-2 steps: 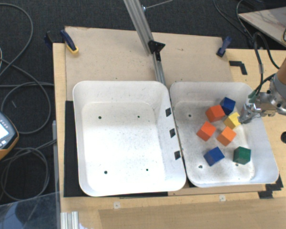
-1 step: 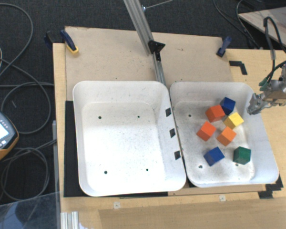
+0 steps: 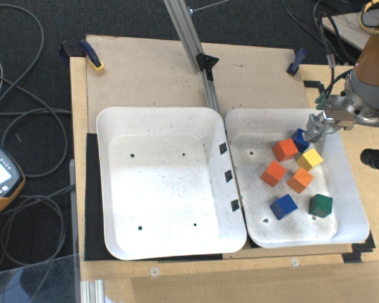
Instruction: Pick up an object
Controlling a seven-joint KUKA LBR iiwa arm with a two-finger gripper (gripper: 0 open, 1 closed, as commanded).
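Note:
The right bin (image 3: pixel 341 229) holds several small blocks. Two orange blocks (image 3: pixel 285 149) (image 3: pixel 273 173) lie near its middle, with a third orange one (image 3: pixel 300 180) beside them. A yellow block (image 3: pixel 310 159) sits just right of the upper orange one. Nearer the front lie a blue block (image 3: pixel 283 206) and a green block (image 3: pixel 321 205). My gripper (image 3: pixel 316 129) reaches in from the right and hangs low at the bin's far right part. It is directly over a second blue block (image 3: pixel 300 140), which it partly hides.
The left bin (image 3: pixel 107 169) stands beside the right one, with a row of black clips (image 3: pixel 228 175) along their shared wall. A metal rod (image 3: pixel 186 27) slants up from the bench's back. Blue clamps (image 3: pixel 91 54) (image 3: pixel 296 60) sit at the back corners.

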